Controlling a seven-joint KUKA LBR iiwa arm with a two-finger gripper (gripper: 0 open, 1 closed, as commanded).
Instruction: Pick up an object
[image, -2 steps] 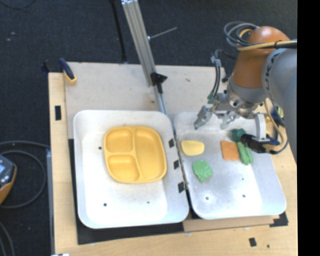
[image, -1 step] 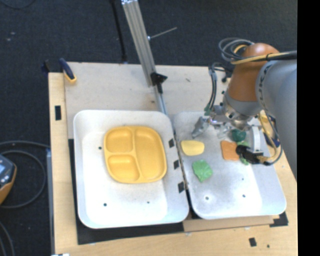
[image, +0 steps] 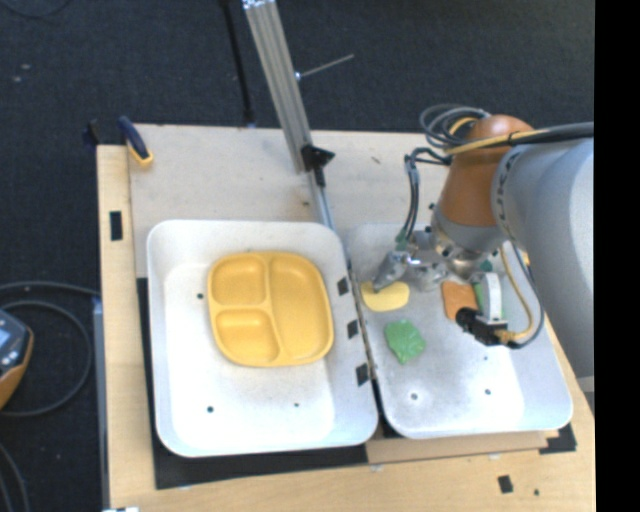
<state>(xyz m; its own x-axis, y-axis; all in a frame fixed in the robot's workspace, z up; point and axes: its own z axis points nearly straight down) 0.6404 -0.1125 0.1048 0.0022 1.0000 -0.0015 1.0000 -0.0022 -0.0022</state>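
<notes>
In the right bin (image: 470, 395) lie three small objects. A pale yellow lump (image: 386, 297) rests near the bin's left wall. A green block (image: 405, 340) lies just below it. An orange piece (image: 458, 297) sits to the right, partly hidden by the wrist. My gripper (image: 397, 268) hangs low over the bin's upper left part, right above and touching or nearly touching the yellow lump's top edge. The grey arm with its orange band (image: 475, 185) comes in from the right.
The left bin (image: 250, 415) holds a yellow divided plate (image: 270, 307). A slanted metal post (image: 285, 90) rises behind the bins. Black clips (image: 352, 330) line the seam between the bins. Cables (image: 505, 310) loop off the wrist over the right bin.
</notes>
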